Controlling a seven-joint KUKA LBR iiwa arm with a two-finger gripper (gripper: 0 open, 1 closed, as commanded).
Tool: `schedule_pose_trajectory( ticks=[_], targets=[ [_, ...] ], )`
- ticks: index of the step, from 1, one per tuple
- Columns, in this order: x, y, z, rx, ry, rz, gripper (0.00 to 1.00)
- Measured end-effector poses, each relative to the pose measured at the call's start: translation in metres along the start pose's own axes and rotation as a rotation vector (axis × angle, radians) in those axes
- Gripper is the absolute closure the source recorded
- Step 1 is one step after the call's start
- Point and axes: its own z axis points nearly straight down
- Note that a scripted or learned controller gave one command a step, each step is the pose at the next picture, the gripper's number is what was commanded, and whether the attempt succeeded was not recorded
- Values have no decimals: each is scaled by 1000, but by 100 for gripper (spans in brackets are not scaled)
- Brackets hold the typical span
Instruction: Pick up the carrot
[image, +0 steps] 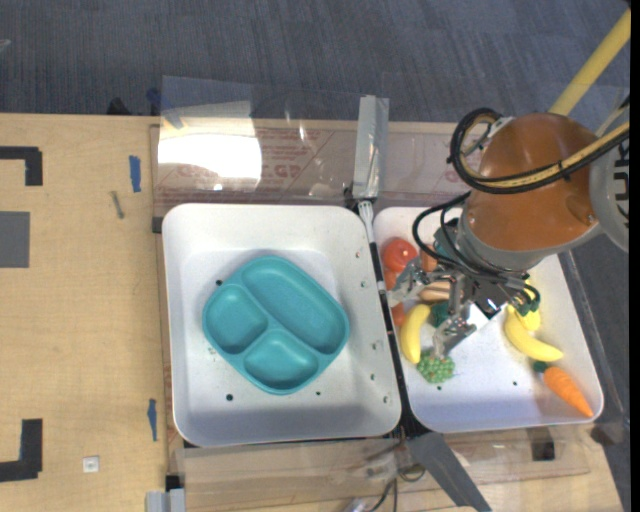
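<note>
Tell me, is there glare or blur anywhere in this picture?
Camera view: bright glare on the clear sheet behind the left bin; the teal plate is sharp and softly shaded; the gripper looks cluttered and slightly blurred; the carrot is clear.

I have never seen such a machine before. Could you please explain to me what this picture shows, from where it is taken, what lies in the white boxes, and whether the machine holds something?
The picture comes from one camera fixed above a bench, looking down at a slant. The big orange and grey shape on the right is a robot arm; it reaches in from that side. At its end is a gripper with two fingers, now low over the right bin. I cannot tell whether it is open or shut, and I see nothing held in it.

The left bin holds a teal plate with three compartments. The right bin holds toy food: a carrot in the near right corner, a banana beside it, another banana, green broccoli and a red tomato. The carrot, which the arm should pick up, lies apart from the gripper.
</note>
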Motion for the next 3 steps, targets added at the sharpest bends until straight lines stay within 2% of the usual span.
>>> schedule_pose_trajectory(
  ticks=[1,2,3],
  targets=[
    [-11,-57,0,6,-3,149,0],
    [-35,-41,1,4,-4,-291,0],
    [48,-63,94,-4,6,-486,0]
  ],
)
